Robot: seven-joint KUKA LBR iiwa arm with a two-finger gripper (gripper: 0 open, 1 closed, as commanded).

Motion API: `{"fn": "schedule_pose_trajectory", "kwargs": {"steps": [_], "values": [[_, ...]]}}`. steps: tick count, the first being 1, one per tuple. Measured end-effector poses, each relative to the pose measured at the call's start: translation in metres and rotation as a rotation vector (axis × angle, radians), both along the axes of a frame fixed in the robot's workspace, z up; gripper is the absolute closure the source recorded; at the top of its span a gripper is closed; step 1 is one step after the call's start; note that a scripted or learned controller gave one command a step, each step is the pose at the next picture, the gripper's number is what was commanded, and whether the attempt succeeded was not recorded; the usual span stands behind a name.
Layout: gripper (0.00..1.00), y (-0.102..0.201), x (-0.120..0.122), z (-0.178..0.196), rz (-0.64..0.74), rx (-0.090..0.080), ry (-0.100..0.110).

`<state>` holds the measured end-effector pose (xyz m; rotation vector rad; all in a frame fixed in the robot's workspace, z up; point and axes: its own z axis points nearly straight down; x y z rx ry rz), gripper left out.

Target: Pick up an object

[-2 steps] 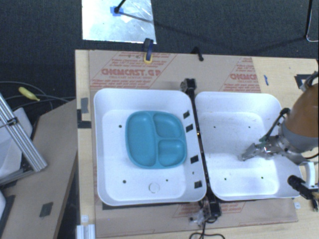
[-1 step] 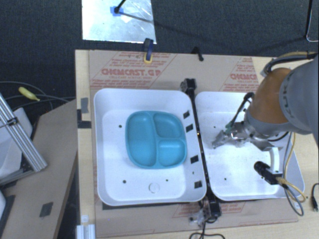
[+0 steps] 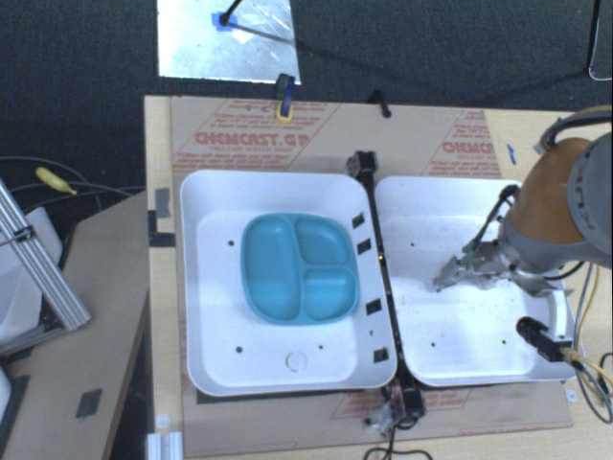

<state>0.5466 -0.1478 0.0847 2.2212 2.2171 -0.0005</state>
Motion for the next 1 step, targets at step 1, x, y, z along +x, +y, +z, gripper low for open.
{"fn": "schedule_pose_trajectory", "kwargs": {"steps": [1], "values": [[0.00,-0.0331,-0.0026,0.0002,0.001,0.000,-0.001]]}}
